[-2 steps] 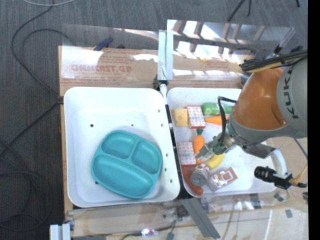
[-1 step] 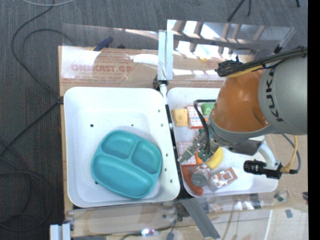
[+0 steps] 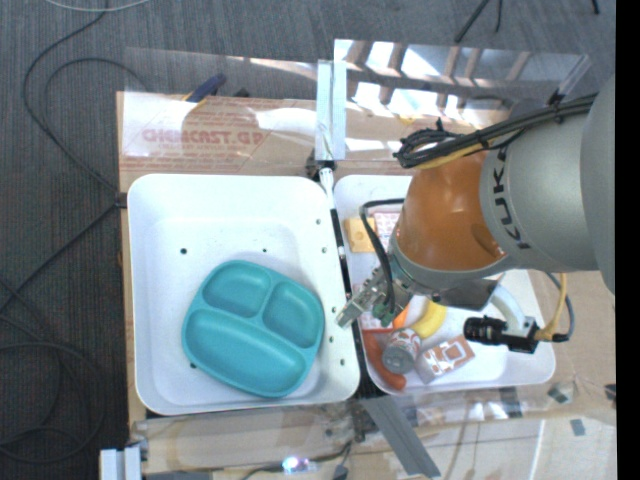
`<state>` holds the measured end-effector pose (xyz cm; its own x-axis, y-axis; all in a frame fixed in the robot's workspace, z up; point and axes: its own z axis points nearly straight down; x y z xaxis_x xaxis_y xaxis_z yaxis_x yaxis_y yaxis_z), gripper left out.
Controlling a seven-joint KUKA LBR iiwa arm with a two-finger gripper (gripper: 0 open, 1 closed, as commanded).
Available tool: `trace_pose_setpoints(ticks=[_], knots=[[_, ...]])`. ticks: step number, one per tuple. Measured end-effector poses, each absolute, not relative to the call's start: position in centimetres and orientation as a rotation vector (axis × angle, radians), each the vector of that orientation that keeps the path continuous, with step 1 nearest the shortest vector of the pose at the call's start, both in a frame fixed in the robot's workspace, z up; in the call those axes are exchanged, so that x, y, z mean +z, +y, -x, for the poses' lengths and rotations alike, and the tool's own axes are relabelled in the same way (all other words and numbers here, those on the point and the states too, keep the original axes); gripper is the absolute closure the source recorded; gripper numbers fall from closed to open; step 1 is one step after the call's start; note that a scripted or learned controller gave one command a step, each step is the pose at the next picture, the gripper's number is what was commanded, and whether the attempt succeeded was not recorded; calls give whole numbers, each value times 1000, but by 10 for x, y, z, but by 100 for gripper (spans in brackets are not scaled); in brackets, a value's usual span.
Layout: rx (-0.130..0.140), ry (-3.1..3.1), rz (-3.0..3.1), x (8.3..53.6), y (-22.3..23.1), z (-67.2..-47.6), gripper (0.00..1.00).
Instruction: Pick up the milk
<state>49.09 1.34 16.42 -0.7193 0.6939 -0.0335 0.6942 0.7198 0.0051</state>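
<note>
**Arm low over the right bin, milk not identifiable**

Because the arm (image 3: 470,218) reaches in from the right and hangs over the right bin (image 3: 530,368), its grey and orange bulk covers most of that bin's contents. The gripper (image 3: 365,303) sits low at the bin's left wall, near the divider between the two bins, just above a small cluster of objects. Whether it is spread or closed cannot be told from this angle, and nothing can be seen held in it.

Beside the gripper lie a yellow banana-like piece (image 3: 432,318), an orange-red item (image 3: 378,343), a grey cylindrical can (image 3: 400,353), and a small brown-and-white printed package (image 3: 445,356). None of these reads clearly as milk; the carton may be hidden under the wrist, or it may be the printed package, but that is a guess.

The left bin (image 3: 160,228) holds a teal divided plate (image 3: 255,326), well apart from the gripper and seemingly irrelevant to the task.

Judging from the low position among crowded items, a grasp attempt seems to be under way, with neighbours likely to get nudged.
</note>
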Motion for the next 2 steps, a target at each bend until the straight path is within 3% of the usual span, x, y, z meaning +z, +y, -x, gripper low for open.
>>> trace_pose_setpoints(ticks=[1,2], knots=[[-1,3028,-836,183,84,-484,100],[-3,3091,-568,186,99,-484,100]])
